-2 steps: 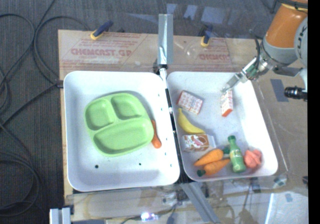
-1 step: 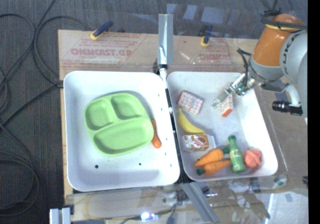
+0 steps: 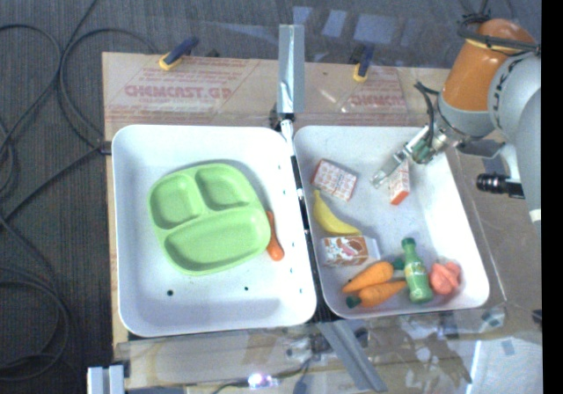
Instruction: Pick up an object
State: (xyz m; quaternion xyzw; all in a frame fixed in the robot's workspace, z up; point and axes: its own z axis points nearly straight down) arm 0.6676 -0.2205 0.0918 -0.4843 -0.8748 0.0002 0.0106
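My gripper [image 3: 392, 174] reaches down from the right into the back of the right bin [image 3: 468, 207]. Its tip sits right at a small white carton with an orange end [image 3: 401, 191], which lies on the bin floor. Also in this bin lie a red-and-white packet [image 3: 334, 179], a banana [image 3: 332, 218], a second packet [image 3: 345, 250], two carrots [image 3: 369, 276] [image 3: 381, 294], a green bottle [image 3: 415, 271] and a pink-red fruit [image 3: 447, 276]. Whether the carton is between the fingers is not visible.
The left bin [image 3: 132, 278] holds a green divided plate [image 3: 209, 216] with an orange stick-shaped piece [image 3: 274, 239] at its right edge. A metal bracket [image 3: 288, 67] stands behind the seam between the bins. Cables lie on the floor at left.
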